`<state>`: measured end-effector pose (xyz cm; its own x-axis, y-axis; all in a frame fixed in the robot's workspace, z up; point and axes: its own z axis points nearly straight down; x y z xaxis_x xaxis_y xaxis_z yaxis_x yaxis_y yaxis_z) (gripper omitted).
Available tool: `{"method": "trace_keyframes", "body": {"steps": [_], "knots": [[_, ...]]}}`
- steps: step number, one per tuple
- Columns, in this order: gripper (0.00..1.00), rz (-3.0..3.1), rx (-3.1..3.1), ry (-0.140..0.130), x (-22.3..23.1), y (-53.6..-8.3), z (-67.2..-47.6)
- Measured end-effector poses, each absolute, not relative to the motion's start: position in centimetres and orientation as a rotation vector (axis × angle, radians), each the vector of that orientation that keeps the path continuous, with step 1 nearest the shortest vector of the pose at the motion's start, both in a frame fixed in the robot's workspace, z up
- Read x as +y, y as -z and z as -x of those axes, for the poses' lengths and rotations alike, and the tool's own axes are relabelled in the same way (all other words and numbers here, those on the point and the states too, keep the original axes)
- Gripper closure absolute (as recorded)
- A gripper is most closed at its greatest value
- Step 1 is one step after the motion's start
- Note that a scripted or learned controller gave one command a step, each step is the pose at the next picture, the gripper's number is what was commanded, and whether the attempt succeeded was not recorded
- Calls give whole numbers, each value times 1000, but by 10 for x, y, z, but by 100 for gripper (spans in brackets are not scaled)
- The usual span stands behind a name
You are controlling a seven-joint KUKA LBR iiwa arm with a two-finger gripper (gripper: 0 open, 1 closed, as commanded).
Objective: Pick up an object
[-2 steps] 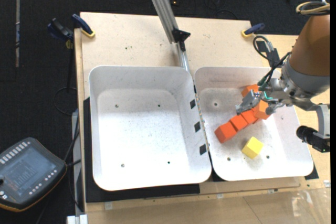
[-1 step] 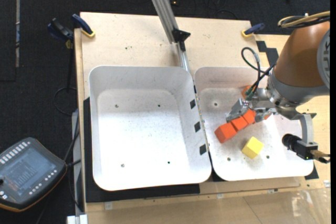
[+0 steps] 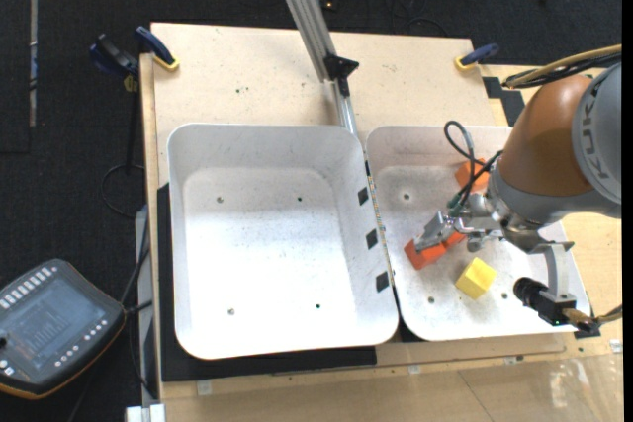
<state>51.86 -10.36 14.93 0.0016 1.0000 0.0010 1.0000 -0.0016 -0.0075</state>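
1. Reaching in from the right, the grey arm (image 3: 559, 148) with its orange band hangs over the right bin (image 3: 396, 175), and its tool (image 3: 442, 234) sits low above the middle of that bin's floor.
2. Whether the tool is open or closed cannot be told; its tip overlaps an orange-red block (image 3: 423, 255), but no grip on the block can be made out.
3. That orange-red block lies on the right bin's floor, near the divide between the two bins and apart from the front rim.
4. A yellow block (image 3: 476, 279) lies just right of it, nearer the front rim, with bare white floor between the two.
5. An orange object (image 3: 468, 174) shows partly behind the wrist, toward the bin's back half.
6. The left bin (image 3: 188, 212) offers a wide open floor, its right rim touching the right bin's left rim.
7. Both bins rest on the table (image 3: 247, 74), which shows a bare strip behind them.
8. A metal pole (image 3: 302, 0) slants down to the back rims where the bins meet.
9. A handheld pendant (image 3: 49, 326) lies off the table's left front corner.
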Motion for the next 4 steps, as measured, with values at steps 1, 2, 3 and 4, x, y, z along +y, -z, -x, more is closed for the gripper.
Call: {"method": "trace_keyframes", "body": {"steps": [1,2,3,4], "knots": [[0,2220,-2217,-4,-103,-96,-518],[100,2222,-2220,1,-103,-108,-519],[100,2222,-2226,4,-102,-150,-522],[100,2222,-2229,6,-100,-213,-520]]}}
